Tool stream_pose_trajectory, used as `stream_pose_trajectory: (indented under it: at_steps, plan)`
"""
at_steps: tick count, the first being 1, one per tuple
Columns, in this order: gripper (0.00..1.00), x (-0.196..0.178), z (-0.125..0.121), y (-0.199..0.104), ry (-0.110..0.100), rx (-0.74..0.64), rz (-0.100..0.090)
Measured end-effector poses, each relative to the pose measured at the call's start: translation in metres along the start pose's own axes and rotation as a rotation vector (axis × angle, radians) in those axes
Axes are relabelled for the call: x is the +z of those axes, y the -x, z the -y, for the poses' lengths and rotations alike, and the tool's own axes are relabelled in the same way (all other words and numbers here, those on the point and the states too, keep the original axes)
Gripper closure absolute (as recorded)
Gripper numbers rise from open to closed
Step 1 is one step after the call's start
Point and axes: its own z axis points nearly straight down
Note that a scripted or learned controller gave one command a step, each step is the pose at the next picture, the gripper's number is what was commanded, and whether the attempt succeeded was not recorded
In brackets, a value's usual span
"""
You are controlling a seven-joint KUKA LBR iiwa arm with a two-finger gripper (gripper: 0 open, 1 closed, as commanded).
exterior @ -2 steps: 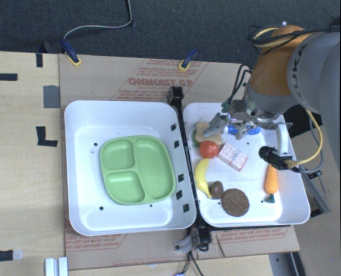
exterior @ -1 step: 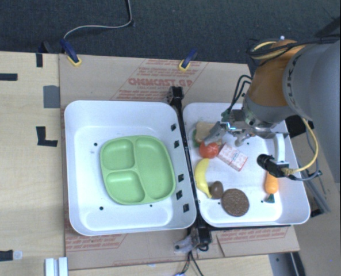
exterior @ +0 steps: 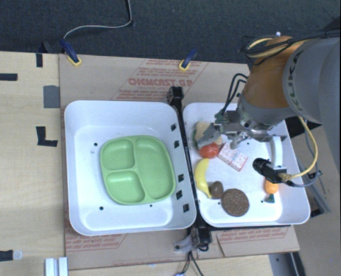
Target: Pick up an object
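The right bin (exterior: 294, 209) holds several small items: a yellow banana (exterior: 202, 177), a red tomato-like piece (exterior: 210, 150), a beige wedge (exterior: 203, 131), a pink-and-white packet (exterior: 233, 158), a small brown lump (exterior: 216, 189), a round brown cookie (exterior: 235, 202) and an orange piece (exterior: 271, 186). My gripper (exterior: 232, 135) hangs low over the bin's upper left part, just above the packet and beside the red piece. Nothing shows between its fingers.
The left bin (exterior: 81, 125) holds a green divided plate (exterior: 137, 169). A black divider (exterior: 182, 148) runs between the bins. The arm's grey and orange body (exterior: 279, 85) covers the right bin's upper right corner. A black cable (exterior: 124, 7) lies on the dark surface behind the bench.
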Motion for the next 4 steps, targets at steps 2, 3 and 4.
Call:
stream_pose_trajectory:
  at_steps: [2, 3, 4]
  plan:
    - [0.0, 0.093, -0.029, 0.039, 0.015, 0.005, 0.01]
    - [1.0, 0.083, -0.03, 0.037, 0.018, 0.004, 0.008]
    - [0.0, 0.083, -0.03, 0.037, 0.018, 0.004, 0.008]
